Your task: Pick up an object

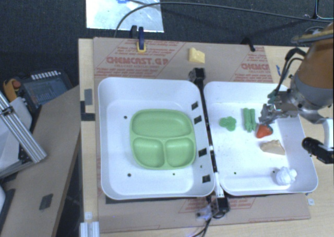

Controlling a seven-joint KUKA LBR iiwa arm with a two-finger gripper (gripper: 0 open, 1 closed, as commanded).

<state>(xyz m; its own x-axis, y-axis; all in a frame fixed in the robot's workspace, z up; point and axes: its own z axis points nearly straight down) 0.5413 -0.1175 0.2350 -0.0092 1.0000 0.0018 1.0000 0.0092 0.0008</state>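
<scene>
My gripper (267,119) hangs low over the right bin (297,126), reaching in from the right. Its tip is right above a red and orange item (264,131), touching or nearly touching its top. A pair of green bean pods (249,119) lies just left of the gripper. Further left is a small green broccoli-like piece (227,122). A tan wedge (273,147) rests below the red item, and a white lump (283,176) sits near the bin's front right corner.
The left bin (112,126) holds a light green divided plate (160,138). A yellow block (197,55) lies on the cardboard behind the bins, with a blue and yellow clamp (140,38) further left. A black divider (204,131) runs between the bins.
</scene>
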